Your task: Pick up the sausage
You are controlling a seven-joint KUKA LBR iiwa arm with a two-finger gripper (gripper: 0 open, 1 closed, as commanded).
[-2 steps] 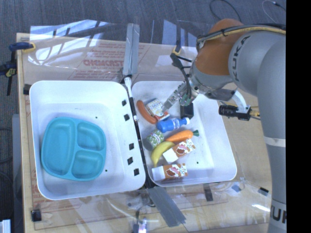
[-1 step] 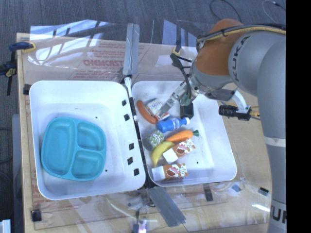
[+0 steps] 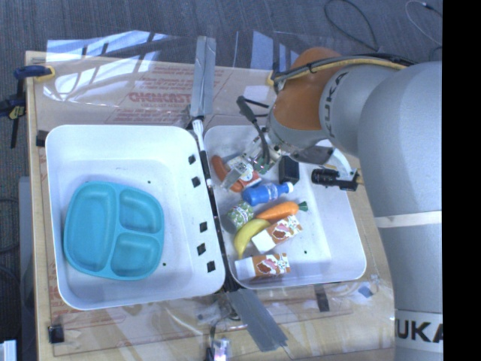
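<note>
Cardboard-topped bench (image 3: 90, 89) (grey carpet around), two white bins (image 3: 75, 145).

Bright, even light; glare streaks the clear sheet (image 3: 113, 66); slightly soft.

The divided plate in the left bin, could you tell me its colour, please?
Light blue plate, plainest in the camera view.

A wooden bench (image 3: 113, 100) is carrying two shallow white bins, the left bin (image 3: 113, 145) and the right bin (image 3: 342, 235) sitting side by side, edges touching.
</note>
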